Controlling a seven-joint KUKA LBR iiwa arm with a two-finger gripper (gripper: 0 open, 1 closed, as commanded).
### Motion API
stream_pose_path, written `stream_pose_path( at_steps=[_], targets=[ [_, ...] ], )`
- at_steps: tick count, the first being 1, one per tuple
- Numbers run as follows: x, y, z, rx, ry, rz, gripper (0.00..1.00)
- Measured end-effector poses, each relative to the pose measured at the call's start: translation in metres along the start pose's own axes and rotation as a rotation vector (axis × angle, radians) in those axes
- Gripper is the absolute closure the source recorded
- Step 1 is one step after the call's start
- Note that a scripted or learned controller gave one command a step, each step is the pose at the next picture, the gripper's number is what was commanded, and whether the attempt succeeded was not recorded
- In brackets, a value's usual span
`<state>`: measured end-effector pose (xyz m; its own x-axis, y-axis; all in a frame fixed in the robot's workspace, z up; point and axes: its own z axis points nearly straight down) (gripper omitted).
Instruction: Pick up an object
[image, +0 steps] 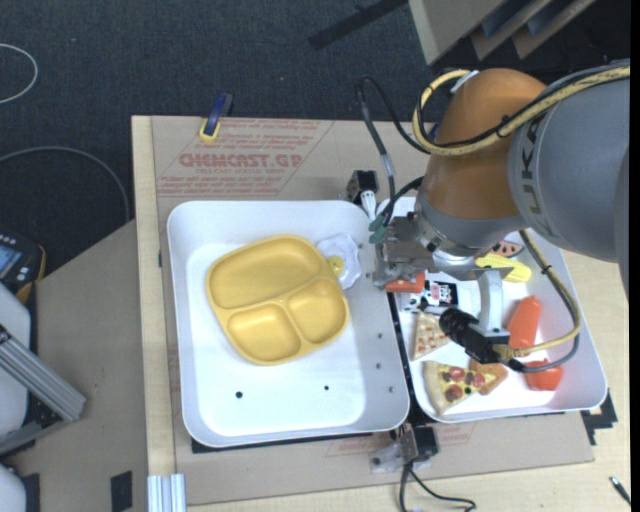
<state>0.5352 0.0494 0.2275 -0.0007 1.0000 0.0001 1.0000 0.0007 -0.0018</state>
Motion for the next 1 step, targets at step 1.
stream_pose_path(
  at_steps=[1],
  targets=[
    [-0.0046,-0.0117,-0.0018,0.002,0.001,0.001,1.0]
  ],
)
